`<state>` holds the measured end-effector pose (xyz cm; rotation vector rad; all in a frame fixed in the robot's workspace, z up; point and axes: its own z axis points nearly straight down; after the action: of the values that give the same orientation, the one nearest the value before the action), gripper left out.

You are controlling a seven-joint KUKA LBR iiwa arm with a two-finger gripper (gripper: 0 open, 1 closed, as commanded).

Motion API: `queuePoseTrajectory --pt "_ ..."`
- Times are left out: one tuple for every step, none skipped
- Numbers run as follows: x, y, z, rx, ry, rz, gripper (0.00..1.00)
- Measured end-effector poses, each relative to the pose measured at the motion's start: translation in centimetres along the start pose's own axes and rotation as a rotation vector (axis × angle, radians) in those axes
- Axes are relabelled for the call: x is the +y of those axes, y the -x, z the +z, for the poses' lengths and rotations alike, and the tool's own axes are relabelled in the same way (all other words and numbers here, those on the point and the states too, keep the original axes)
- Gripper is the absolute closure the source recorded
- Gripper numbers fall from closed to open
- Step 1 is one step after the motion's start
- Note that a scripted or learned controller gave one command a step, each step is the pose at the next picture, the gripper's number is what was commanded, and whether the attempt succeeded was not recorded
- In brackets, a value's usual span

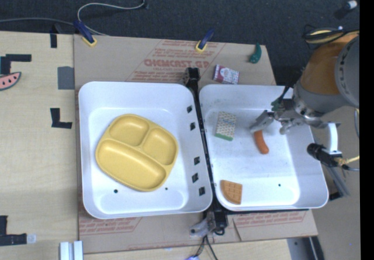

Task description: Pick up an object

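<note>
Objects lie in the right bin [304, 194], and left of that bin sits a yellow tray [136, 152] in the left bin [93, 101]. Inside the right bin are a green sponge [225, 125], a waffle [231, 192] and an orange carrot [261, 142]. The gripper [270, 122] hangs just above the carrot with its fingers apart, holding nothing.

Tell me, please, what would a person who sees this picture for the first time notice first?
The big yellow divided plate fills much of the left bin. In the right bin, the gripper hangs over the upper part, just above a small orange sausage-shaped piece. A green-speckled sponge lies to its left and a waffle piece sits near the bin's front edge.
</note>
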<state>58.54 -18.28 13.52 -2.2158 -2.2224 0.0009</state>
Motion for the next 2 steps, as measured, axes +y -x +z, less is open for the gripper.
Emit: queuePoseTrajectory --pt "2.2 -8.4 4.6 -0.002 0.012 0.0 0.0" --pt "2.4 -8.3 3.4 -0.003 0.017 0.001 1.0"
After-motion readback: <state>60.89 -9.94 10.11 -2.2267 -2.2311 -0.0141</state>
